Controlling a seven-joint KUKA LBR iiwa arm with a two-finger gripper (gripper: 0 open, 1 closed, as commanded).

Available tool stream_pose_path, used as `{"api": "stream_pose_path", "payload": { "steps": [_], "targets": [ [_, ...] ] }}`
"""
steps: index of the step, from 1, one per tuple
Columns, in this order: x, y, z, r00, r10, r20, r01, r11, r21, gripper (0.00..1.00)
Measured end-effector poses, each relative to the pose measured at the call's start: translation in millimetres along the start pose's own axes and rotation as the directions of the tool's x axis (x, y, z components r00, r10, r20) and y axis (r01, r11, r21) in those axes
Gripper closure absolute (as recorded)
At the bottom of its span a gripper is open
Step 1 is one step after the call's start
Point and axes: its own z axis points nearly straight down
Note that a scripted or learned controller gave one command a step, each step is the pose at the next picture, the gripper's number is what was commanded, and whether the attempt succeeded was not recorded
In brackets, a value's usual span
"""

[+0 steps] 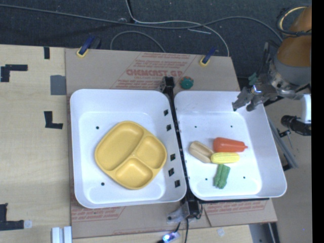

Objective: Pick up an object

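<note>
Dark carpet runs across the top of the scene, crossed by thin cables, and below it a pale wooden bench carries a cardboard sheet (152,67) with red print, pinned by 2 blue and yellow clamps (86,46). On the cardboard sit 2 shallow white bins side by side. In the left bin (83,135) lies a yellow divided plate (130,154) with 3 compartments, turned at a slant. The right bin (263,171) holds 4 toy foods grouped near its middle: a tan bread roll (201,151) on the left, a red-orange carrot (230,145) touching a yellow corn cob (225,158) just below it, and a green vegetable piece (221,176) lowest, just under the corn. A small teal object (187,83) rests on the cardboard just beyond the bins' far edge, beside a black clip. The gripper (248,101) hangs over the right bin's far right corner, well apart from the foods and holding nothing; whether it is open or closed cannot be told. The grey arm with its orange band (296,49) reaches in from the right.
</note>
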Motion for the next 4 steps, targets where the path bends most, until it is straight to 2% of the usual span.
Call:
{"api": "stream_pose_path", "payload": {
  "steps": [1, 3, 4],
  "targets": [
    [0, 1, -33, 1.0, 0.0, -0.001, 0.0, 1.0, 0.003, 1.0],
    [98, -1, -7, 1.0, -0.004, -0.004, 0.004, 1.0, 0.009, 1.0],
    [155, -4, -7, 1.0, -0.006, -0.004, 0.006, 1.0, 0.008, 1.0]
  ]
}}
